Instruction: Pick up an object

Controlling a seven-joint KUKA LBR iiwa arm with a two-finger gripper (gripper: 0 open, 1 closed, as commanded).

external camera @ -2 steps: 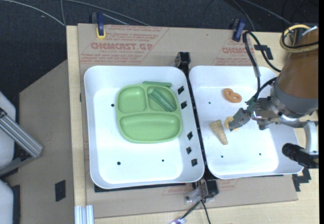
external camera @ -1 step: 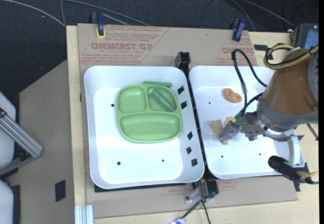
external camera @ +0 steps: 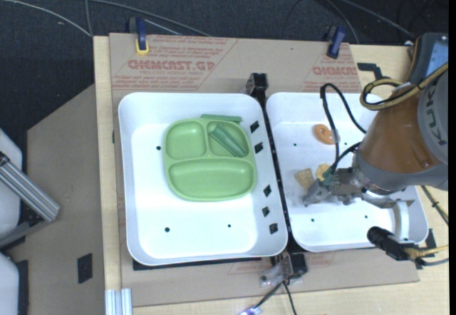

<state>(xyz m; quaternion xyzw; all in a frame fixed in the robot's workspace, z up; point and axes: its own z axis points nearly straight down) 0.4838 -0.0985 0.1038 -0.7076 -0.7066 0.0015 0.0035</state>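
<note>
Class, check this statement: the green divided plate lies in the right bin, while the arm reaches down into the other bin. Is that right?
Not quite. The camera view shows the green divided plate in the left bin; the gripper reaches down into the right bin.

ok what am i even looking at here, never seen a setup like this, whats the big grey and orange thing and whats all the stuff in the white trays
The grey and orange thing is a robot arm, reaching in from the right. The picture comes from one fixed camera above the bench, looking down at a slant. At the arm's end is a two-finger gripper, low over the right bin. Its job is to pick up an object.

In the right bin lie a small tan piece just beside the gripper and a small orange piece farther back. I cannot tell what either is, or whether the gripper holds anything.

The left bin holds a green divided plate with a green object in one compartment. Both bins sit on a brown board.
</note>
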